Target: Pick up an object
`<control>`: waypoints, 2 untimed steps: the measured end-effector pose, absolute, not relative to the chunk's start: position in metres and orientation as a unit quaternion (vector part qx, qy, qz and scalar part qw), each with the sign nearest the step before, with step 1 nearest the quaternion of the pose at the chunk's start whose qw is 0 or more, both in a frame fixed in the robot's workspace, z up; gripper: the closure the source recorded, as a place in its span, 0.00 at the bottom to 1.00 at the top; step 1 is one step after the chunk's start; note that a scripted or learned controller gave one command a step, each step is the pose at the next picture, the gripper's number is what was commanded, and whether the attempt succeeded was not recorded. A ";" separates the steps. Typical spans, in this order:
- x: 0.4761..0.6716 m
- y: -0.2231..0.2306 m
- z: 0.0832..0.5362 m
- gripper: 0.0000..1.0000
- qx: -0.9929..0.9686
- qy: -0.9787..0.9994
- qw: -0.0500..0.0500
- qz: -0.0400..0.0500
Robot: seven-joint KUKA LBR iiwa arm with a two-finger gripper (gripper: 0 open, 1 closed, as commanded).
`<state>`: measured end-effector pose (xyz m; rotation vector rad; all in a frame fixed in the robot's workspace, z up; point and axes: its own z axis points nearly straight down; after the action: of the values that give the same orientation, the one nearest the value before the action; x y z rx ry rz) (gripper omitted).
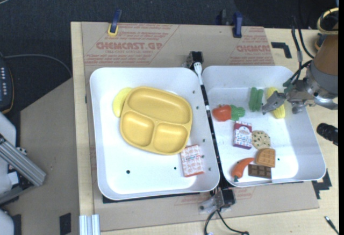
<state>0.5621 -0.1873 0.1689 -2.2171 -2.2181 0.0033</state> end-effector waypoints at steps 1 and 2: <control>0.561 -0.185 0.106 0.00 -0.707 -0.707 0.003 0.001; 0.560 -0.184 0.083 0.00 -0.707 -0.707 0.002 0.001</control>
<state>0.5605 -0.1842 0.0833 -2.2183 -2.2191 0.0028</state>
